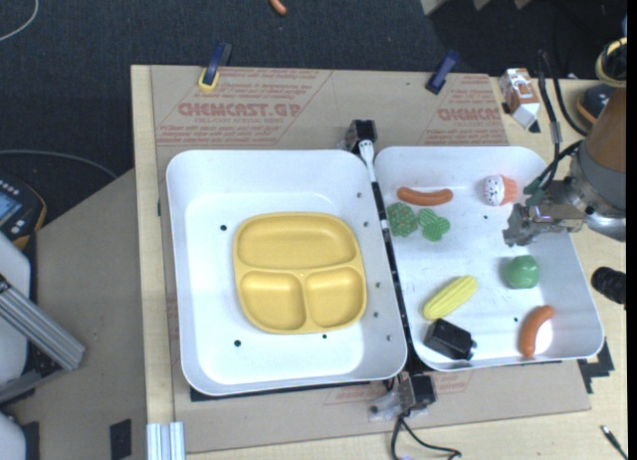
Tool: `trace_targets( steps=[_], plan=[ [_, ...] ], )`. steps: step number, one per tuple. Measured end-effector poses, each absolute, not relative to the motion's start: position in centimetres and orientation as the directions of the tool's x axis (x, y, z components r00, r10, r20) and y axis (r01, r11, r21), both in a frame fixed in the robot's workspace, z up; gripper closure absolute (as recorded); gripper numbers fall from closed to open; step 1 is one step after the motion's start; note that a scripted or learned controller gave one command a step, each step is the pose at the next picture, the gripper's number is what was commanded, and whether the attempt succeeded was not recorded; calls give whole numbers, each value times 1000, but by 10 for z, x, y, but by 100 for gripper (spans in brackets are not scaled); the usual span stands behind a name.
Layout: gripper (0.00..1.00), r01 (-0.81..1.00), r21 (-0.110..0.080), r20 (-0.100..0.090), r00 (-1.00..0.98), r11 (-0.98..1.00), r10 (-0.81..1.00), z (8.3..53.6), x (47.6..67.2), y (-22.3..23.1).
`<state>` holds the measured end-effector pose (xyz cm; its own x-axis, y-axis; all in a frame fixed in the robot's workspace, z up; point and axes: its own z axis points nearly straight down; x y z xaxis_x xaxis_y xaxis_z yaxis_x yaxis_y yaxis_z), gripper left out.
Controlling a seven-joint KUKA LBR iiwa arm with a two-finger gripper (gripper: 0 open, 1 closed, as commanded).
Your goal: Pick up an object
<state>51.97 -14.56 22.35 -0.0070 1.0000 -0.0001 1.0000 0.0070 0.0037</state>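
Note:
The right bin holds several toy foods. A red-orange sausage lies at its back, beside two green broccoli pieces. A white and orange ball rests at the back right. Near the middle is a green round fruit, with a yellow corn cob to its left. An orange sausage and a black block lie along the front. My gripper reaches in from the right, just above the green fruit and below the ball. Nothing is visibly held in it.
The left bin carries a yellow divided plate. Both bins sit on a cardboard-covered bench held by clamps at the back. A black clip joins the bins at the back.

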Motion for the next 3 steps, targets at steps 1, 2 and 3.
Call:
trace_targets(
  steps=[1,2,3],
  plan=[
    [100,1000,5,0,-7,7,1000,234,541,-101],
    [100,1000,-3,2,-4,4,1000,214,552,-69],
    [100,1000,2,-1,-2,2,1000,215,558,-72]
  ],
)
